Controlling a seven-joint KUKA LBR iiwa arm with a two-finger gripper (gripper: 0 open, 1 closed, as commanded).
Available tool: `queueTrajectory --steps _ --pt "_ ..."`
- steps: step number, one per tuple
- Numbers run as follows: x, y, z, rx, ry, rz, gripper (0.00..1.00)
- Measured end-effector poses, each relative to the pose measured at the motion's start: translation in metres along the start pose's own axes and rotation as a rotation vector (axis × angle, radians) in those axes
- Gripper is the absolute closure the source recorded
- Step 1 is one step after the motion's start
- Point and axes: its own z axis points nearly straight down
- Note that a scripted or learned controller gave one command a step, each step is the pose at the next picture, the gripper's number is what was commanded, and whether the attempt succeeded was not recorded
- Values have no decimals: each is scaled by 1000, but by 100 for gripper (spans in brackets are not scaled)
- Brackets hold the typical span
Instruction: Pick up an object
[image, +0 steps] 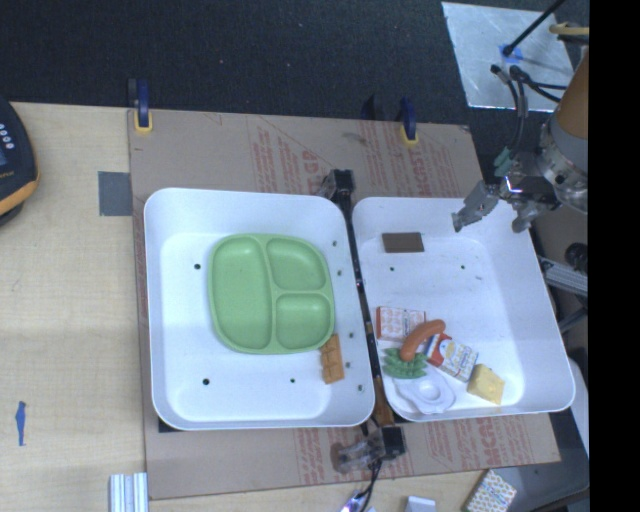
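The claw is hovering spread and holding nothing over the far rim of the right bin, seemingly staging a pick, while the sausage, cheese wedge and other toy food are sitting clustered at its near edge.

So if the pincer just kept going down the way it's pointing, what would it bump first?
Probably the bare floor of the right-hand shallow white bin, near its top right corner. The pincer points downward there; the small dark brown rectangular block sits off to the side. Depth is hard to judge.
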Motion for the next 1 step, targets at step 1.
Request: queueTrajectory --steps 1 --pt "21 -43 116 14 3 -1 0"
